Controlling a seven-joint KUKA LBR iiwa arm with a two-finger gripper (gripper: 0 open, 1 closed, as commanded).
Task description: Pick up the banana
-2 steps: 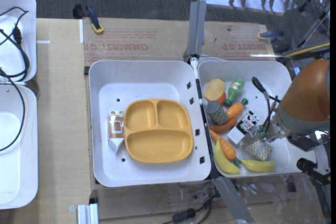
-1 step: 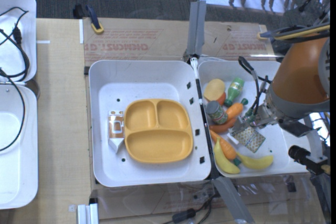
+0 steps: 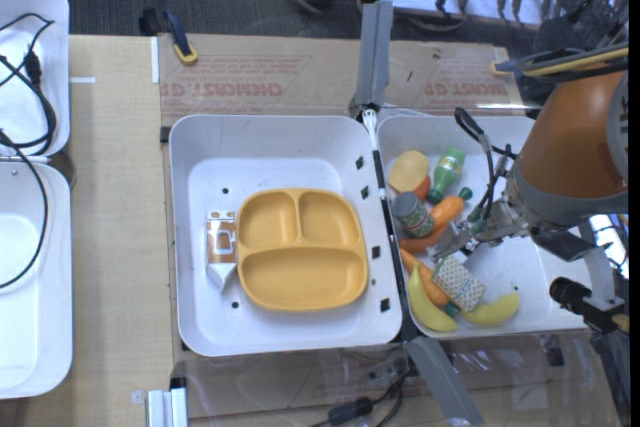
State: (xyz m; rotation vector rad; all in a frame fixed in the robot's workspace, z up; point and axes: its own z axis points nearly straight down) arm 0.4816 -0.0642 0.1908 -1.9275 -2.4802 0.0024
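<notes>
Our hand (image 3: 470, 237) is hanging low in the right bin (image 3: 560, 315), just above the banana (image 3: 495, 310), and we are judging that we are in the approach to the grasp. How wide it is spread we cannot tell, since the metal parts there are blurring into the clutter, and nothing is visibly sitting between them.

Two yellow curved pieces are lying against the bin's near wall. The one we are calling the banana is lying just right of a speckled sponge-like block (image 3: 458, 283). The other yellow piece (image 3: 428, 307) is lying left of that block, touching it, with an orange carrot-like piece (image 3: 432, 283) leaning over it. Whether these are one fruit or two we cannot say.

To do this well, we are thinking the hand should be coming down on the banana's free right end, well away from the block, with its closing line set across the fruit's curve. The near wall is crowding that spot, so we are expecting little room on that side and more open floor to the banana's right.

Beyond the block, a small can (image 3: 406, 212), a green bottle (image 3: 446, 171) and a round tan fruit (image 3: 408, 171) are filling the bin's far-left corner. The left bin (image 3: 200, 215) is holding a yellow divided plate (image 3: 300, 250) and a small carton (image 3: 221, 240), well apart from the banana.
</notes>
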